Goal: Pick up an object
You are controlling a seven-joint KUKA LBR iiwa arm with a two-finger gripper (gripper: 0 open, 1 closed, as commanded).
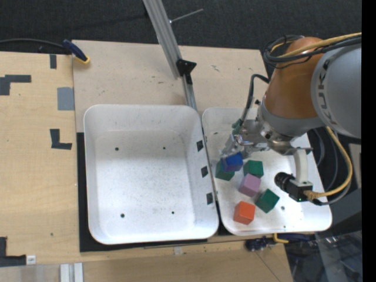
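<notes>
In the right bin (305, 216) lie several small blocks. A blue block (234, 161) rests partly on a dark green block (224, 173). Close by are a green block (254, 168), a purple block (249, 185), another green block (268, 200) and an orange block (244, 212). My gripper (237, 148) hangs low over the bin's left part, its tip right at the upper edge of the blue block. The wrist and the orange-banded arm (294, 81) hide the bin's back part.
The left bin (94, 157) stands beside the right one, their rims meeting near the blocks. A slanted metal rail (167, 34) runs down from the top to the bins' shared back corner. A black cable and connector (291, 184) hang over the right bin.
</notes>
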